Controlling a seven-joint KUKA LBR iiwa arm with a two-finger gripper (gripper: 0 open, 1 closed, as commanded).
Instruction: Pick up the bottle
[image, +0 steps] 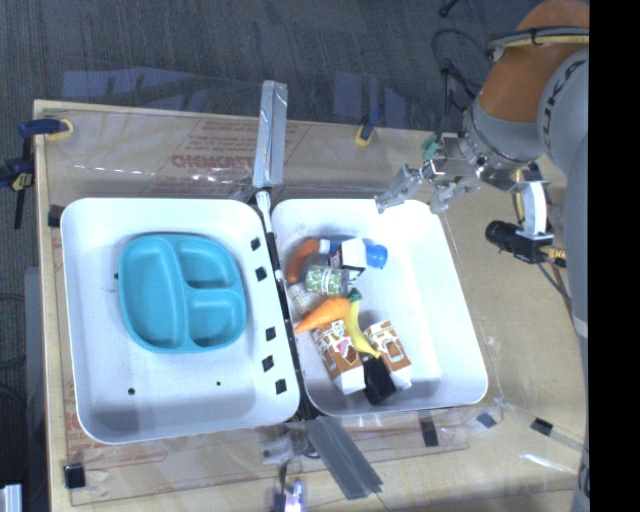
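Above the right bin's far rim, the pincer hangs spread wide, bottle lying below.

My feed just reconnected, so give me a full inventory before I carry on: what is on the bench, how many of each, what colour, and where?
shallow plastic bins: 2, white, side by side on the bench
compartment plastic tray: 1, light blue, in the left bin
clear plastic bottle with blue cap: 1, lying at the back of the right bin
carrot: 1, orange, middle of the pile
banana: 1, yellow, beside the carrot
printed carton: 1, brown and white, front of the pile
hand: 1, grey metal, above the right bin's back rim, fingers apart, holding nothing
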